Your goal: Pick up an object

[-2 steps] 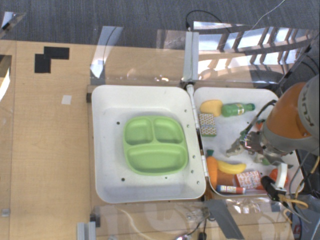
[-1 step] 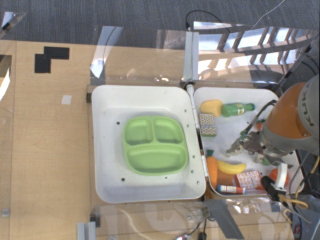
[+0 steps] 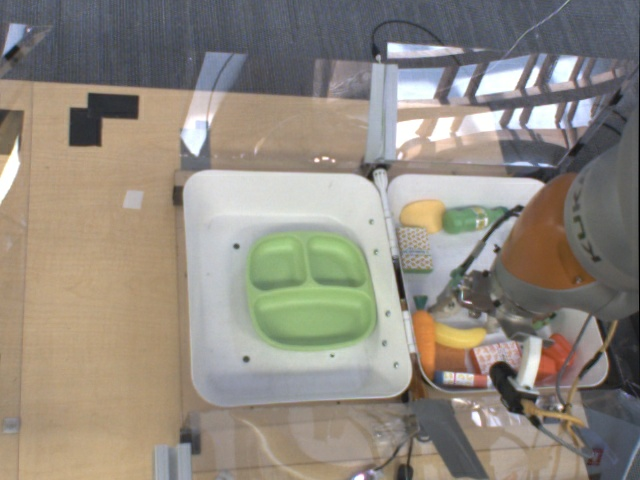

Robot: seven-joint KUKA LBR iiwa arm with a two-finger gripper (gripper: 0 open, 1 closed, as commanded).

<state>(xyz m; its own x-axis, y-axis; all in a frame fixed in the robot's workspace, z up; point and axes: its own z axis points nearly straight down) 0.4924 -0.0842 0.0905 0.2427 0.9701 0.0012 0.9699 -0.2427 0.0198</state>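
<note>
Landmark: the right-hand shallow white plastic bin [image 3: 480, 190]; you can place every entry below against it.

1. Left-hand shallow white plastic bin [image 3: 215, 298], touching the landmark's left wall. It carries one light-green three-compartment plastic tray [image 3: 311, 290], lying flat at its middle, probably as a drop-off place.

2. Stock inside the landmark, where any pick must be made:
- yellow rounded plastic fruit [image 3: 422, 214], far-left corner.
- green plastic bottle [image 3: 473, 218] on its side, just right of that fruit along the far wall.
- small patterned block [image 3: 416, 248], against the left wall.
- orange carrot-shaped toy [image 3: 425, 339], near-left corner, lengthwise along the wall.
- yellow plastic banana [image 3: 460, 336], just beside the carrot.
- red-and-white tube [image 3: 467, 378] along the near wall.
Other red and white pieces lie at the near-right; you cannot identify them.

3. Grey arm with an orange band [image 3: 545, 243], over the landmark's right half. Its gripper [image 3: 472, 296] sits low above the banana, which looks the likeliest target. The jaws' state cannot be told, nor any contact.
</note>
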